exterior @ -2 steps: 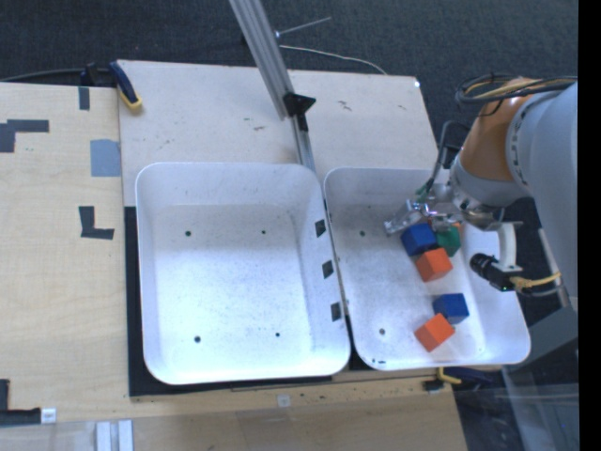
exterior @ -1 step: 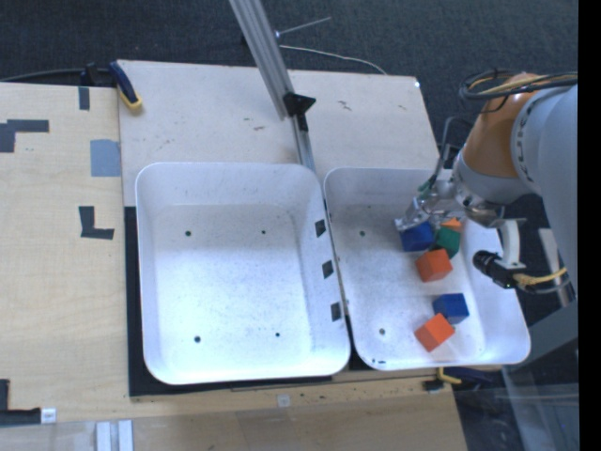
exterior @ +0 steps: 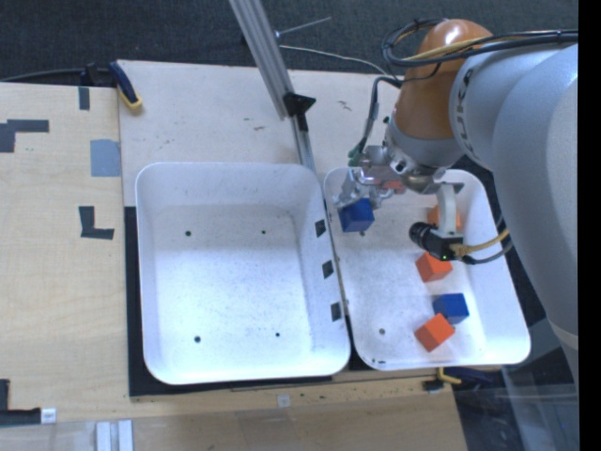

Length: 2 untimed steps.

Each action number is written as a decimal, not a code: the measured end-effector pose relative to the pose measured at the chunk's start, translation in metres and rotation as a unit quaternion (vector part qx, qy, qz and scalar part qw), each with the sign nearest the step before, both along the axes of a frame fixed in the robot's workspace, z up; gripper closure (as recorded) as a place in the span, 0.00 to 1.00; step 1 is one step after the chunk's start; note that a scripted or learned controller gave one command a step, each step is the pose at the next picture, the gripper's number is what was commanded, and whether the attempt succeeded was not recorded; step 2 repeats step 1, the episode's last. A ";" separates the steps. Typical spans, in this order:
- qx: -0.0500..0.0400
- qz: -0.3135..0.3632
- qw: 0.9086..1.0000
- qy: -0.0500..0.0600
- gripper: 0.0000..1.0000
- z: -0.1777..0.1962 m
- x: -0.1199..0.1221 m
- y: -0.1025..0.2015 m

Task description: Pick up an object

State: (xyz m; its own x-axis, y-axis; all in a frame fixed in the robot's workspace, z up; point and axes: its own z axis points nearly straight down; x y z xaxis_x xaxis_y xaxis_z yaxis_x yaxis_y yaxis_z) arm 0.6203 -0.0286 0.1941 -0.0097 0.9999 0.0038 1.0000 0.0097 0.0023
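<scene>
While lifting: go slow, straight up
Gripper (exterior: pixel 355 198): upper centre-right of frame, clamped on blue cube (exterior: pixel 357 216)
Cube: over right bin (exterior: pixel 488 346), near its left wall
Risk: slip, keep squeeze firm

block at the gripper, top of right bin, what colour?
Blue. The block sits just under the gripper, seen best in the camera view.

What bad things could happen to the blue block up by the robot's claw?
The small blue cube sits right under the two-finger gripper, near the wall between the two shallow white bins. I can't tell whether it's really gripped, so it might slip and drop. It might also bump that wall, or tumble onto the orange cubes and other blue cube nearby.
</scene>
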 end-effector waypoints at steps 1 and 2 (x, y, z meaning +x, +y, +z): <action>0.000 0.000 1.000 0.001 1.00 0.012 0.018 0.076; 0.000 0.000 1.000 0.001 1.00 0.012 0.018 0.076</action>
